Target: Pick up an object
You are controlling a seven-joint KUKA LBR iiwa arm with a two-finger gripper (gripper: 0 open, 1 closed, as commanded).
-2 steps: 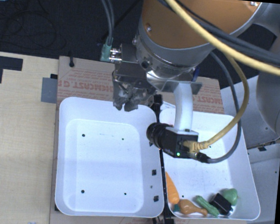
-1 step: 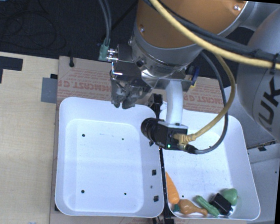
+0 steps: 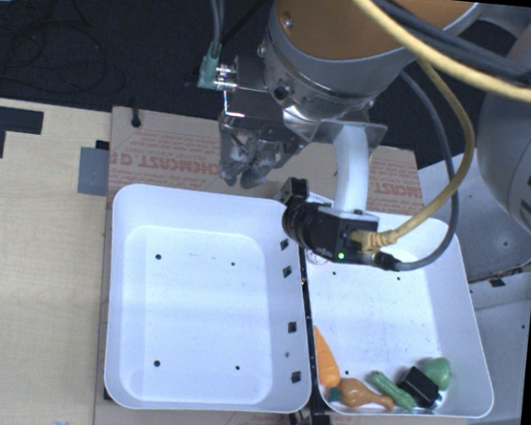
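Currently the gripper (image 3: 244, 169) hangs above the far edge of the left bin (image 3: 130, 240); can't tell its state, nothing seen in it. Objects sit in the right bin's (image 3: 463, 303) near corner: orange carrot (image 3: 326, 357), tan piece (image 3: 360, 392), green stick (image 3: 387, 387), black block (image 3: 420, 384), green lump (image 3: 437, 370). Risk: they're bunched against the wall, so a grasp may clip the rim or nudge neighbours. Bins rest on cardboard (image 3: 172, 155) over a light wooden desk (image 3: 25, 257); dark floor with cables behind.

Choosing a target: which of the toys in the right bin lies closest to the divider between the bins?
The orange carrot, lying along the divider; the other toys cluster nearer the bin's front corner.
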